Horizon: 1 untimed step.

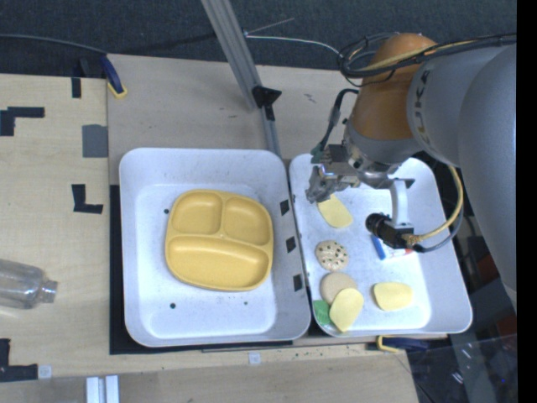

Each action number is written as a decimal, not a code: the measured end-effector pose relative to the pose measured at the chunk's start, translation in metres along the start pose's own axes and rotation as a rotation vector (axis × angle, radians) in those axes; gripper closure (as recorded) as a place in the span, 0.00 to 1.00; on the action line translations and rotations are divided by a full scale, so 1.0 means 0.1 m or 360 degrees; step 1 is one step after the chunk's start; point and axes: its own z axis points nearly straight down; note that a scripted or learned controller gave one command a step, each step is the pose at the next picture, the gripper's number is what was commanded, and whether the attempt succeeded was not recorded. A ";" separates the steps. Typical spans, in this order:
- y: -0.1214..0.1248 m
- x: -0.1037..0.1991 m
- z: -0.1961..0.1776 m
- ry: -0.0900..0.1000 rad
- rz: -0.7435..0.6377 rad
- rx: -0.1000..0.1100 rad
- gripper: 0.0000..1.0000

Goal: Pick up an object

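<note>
My gripper (324, 188) hangs over the upper left part of the right bin (445, 225). Its tip is right at the top edge of a flat yellow piece (337, 214) lying on the bin floor. Below that piece lie a speckled cookie (331, 254), a beige round item (335, 285), a yellow-green wedge (346, 308) and a yellow oval (392, 295). A small green thing (320, 313) peeks out at the bin's lower left corner. The arm's grey body and orange band (390, 82) cover the bin's upper right.
The left bin (143, 250) holds a yellow divided plate (220, 238). A metal pole (235, 40) slants down to the bins' top edge. A clear bottle (21, 285) lies on the bench at far left. A black cable fitting (379, 224) hangs over the right bin.
</note>
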 end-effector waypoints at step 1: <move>-0.22 0.65 0.00 0.0001 -0.0003 0.0000 1.00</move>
